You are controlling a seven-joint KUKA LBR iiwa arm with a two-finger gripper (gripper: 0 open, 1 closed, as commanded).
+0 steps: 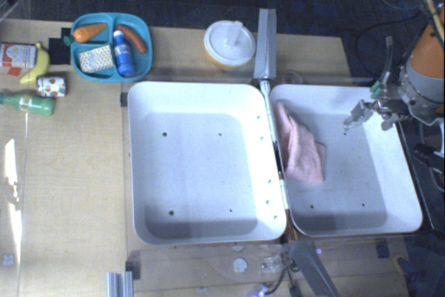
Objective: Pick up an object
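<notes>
Crumpled pale pink cloth at nine o'clock in right shallow white bin, grey arm's jaws at two o'clock, open, empty

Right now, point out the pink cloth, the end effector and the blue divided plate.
pink cloth (300, 149), camera view, middle of its folds.
end effector (354, 118), camera view, between the fingertips.
blue divided plate (144, 35), camera view, right rim.
</notes>
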